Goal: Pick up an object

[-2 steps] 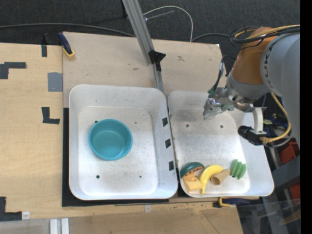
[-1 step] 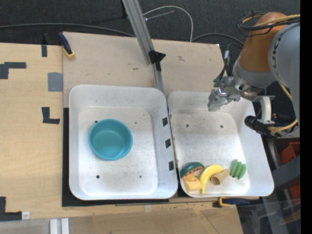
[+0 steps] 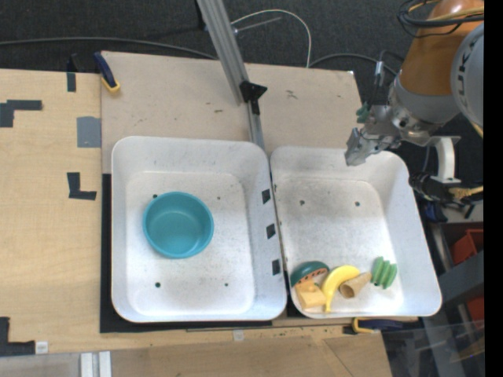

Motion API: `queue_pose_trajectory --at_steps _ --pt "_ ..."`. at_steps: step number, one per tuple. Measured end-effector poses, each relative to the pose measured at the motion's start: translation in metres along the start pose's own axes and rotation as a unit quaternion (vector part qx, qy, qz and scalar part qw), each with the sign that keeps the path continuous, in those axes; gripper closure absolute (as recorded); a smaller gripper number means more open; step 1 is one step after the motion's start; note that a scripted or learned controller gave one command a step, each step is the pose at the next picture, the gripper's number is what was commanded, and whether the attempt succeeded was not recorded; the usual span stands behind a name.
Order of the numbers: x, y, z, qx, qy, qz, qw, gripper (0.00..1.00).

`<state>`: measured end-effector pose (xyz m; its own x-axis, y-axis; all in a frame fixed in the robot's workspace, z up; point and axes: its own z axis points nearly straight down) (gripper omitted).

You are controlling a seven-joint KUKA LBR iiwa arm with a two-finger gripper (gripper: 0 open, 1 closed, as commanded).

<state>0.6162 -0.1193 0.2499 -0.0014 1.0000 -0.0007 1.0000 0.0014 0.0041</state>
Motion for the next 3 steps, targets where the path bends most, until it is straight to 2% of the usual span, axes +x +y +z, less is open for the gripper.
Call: queue_pose_trajectory --at_steps 1,3 --pt "0.057 0.006 -0.006 0.002 0.001 -0.003 1.0 1.0" --pt "0.173 0.026 0.019 0.003 0.001 -0.003 1.0 1.0"
